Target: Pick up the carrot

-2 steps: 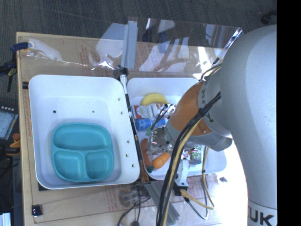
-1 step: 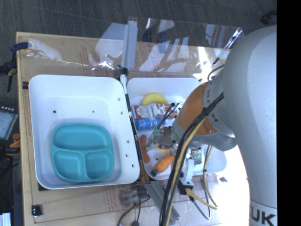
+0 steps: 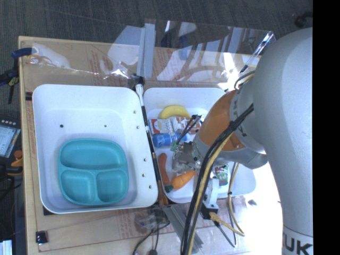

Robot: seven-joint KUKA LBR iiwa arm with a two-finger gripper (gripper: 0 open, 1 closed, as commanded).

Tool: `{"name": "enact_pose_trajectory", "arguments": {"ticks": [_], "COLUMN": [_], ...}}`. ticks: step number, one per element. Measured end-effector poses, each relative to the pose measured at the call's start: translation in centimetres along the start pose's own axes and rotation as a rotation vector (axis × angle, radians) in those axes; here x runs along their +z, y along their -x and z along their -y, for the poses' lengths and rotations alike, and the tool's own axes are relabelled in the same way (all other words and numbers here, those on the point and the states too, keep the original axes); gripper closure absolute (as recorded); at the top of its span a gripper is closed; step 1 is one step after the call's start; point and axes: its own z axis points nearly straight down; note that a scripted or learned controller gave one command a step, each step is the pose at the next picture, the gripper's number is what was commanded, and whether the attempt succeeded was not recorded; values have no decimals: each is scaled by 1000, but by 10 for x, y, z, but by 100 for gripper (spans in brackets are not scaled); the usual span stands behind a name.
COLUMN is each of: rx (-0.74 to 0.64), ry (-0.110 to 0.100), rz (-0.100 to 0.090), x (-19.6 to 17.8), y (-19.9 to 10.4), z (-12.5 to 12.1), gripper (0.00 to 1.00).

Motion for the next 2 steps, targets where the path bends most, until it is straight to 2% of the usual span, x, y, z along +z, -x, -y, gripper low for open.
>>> {"name": "enact_pose_trajectory", "arguments": {"ticks": [1,2], "rx": [15,237], "ry": [-8,-9], "rz": [-10,-7], "x": [-100,-123], "y": [-66,-136], "z": [20,48], "gripper": [100,100]}}
